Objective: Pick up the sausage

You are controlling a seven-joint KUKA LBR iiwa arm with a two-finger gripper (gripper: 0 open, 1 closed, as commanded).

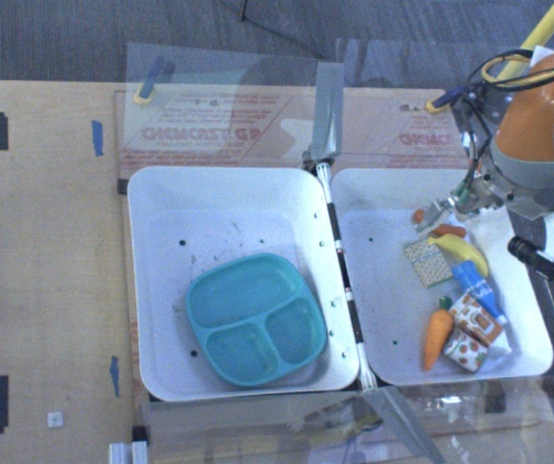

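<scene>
I see the end effector (458, 201) low over the far part of the right bin (383, 259), but I cannot tell how it is set or whether it has hold of anything. The sausage (448, 230), reddish, lies just below it on my screen, touching the banana (462, 250). Further below sit a blue bottle (477, 288) and a carrot (436, 338). Well to its left, a teal tray (255, 319) rests in the left bin (160, 259).

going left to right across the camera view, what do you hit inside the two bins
teal divided plate in the left bin → in the right bin: speckled sponge square → carrot → blue bottle. The sausage, banana and patterned packets overlap these, so I leave them out.
</scene>
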